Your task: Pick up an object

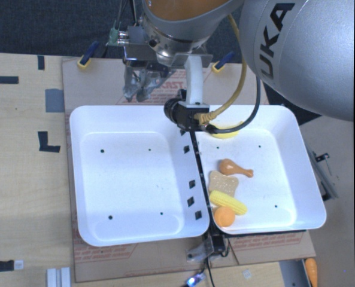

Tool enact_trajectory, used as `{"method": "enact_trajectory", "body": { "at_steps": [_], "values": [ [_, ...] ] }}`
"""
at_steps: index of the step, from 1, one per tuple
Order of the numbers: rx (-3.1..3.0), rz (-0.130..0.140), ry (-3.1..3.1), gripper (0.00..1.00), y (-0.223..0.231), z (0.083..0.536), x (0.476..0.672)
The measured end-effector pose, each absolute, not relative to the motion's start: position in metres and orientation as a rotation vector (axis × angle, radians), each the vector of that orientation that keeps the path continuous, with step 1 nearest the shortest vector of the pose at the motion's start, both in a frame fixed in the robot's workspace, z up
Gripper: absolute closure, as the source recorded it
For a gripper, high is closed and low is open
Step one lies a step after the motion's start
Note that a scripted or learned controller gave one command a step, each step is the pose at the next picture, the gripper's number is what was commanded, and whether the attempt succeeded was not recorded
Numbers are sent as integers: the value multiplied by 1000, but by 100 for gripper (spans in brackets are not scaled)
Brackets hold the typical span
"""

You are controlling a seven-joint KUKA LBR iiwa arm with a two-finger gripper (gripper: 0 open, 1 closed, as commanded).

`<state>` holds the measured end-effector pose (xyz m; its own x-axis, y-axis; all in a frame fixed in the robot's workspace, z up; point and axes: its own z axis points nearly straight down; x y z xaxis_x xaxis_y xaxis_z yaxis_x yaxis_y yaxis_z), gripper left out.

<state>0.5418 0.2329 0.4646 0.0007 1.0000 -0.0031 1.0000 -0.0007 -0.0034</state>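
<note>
The right bin (285, 160) holds several toy foods. A brown chicken drumstick (234, 169) lies near its middle. Just in front of it are a tan cracker slice (224, 183), a yellow corn cob (228, 202) and an orange ball (224, 218) at the front left corner. A yellow banana (226, 132) lies at the back, partly behind a yellow cable. My gripper (140, 88) hangs over the cardboard just behind the back rim of the left bin (129, 178), far from all the foods. I see nothing in it.
The big grey arm body covers the top right of the view and overhangs the right bin's back. A black fitting (183, 112) with a white post sits at the back of the divider between the bins. Cardboard and the wooden bench surround the bins.
</note>
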Motion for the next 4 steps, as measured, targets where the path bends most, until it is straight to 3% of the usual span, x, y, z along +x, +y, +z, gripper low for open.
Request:
{"method": "enact_trajectory", "body": {
  "at_steps": [1,2,3,4],
  "values": [
    [-2223,8,-2220,100,232,369,610],
    [-2223,-5,-2224,100,233,401,670],
    [-2216,5,-2223,100,234,406,623],
    [-2215,-3,-2226,100,234,449,574]
  ]
}}
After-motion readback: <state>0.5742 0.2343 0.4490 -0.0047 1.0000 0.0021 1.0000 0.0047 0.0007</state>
